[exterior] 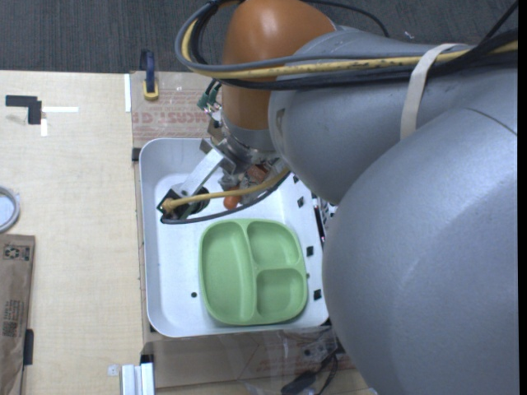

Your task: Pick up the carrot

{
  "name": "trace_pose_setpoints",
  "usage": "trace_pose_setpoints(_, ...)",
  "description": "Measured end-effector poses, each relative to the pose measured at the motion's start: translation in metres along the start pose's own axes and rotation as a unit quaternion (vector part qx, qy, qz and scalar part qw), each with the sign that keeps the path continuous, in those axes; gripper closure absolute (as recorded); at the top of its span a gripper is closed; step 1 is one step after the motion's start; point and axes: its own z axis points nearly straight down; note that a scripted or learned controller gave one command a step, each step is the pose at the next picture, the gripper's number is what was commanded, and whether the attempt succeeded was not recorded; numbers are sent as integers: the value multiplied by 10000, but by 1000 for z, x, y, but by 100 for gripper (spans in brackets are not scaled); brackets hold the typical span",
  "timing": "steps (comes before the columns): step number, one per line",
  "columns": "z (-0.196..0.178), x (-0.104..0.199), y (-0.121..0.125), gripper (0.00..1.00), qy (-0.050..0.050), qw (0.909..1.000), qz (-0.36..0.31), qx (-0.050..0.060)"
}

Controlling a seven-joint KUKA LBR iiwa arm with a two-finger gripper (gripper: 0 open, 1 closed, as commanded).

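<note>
A small orange-red thing (pixel 233 199), which looks like the carrot, peeks out near the back of the white bin (pixel 169 295), just beyond the far rim of a green divided plate (pixel 251 270). Most of it is hidden by the tool. My gripper (pixel 240 174) hangs low in the bin right above it, under the orange band of the wrist. Whether it touches the orange thing cannot be made out from here.
The green plate fills the middle and front of the bin. The grey arm covers the right part of the view and the bin's right side. To the left lies a wooden bench top (pixel 66 188) with a tape roll (pixel 5 210) and a brown packet (pixel 15 299).
</note>
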Motion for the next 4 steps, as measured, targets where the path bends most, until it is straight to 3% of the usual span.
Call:
trace_pose_setpoints(1,-10,0,1,100,0,10000,18,-1)
trace_pose_setpoints(2,-10,-17,53,100,6,9875,1577,0)
trace_pose_setpoints(3,4,-72,99,100,-15,9926,1212,6)
trace_pose_setpoints(4,-1,-111,105,100,-10,9944,-1052,10)
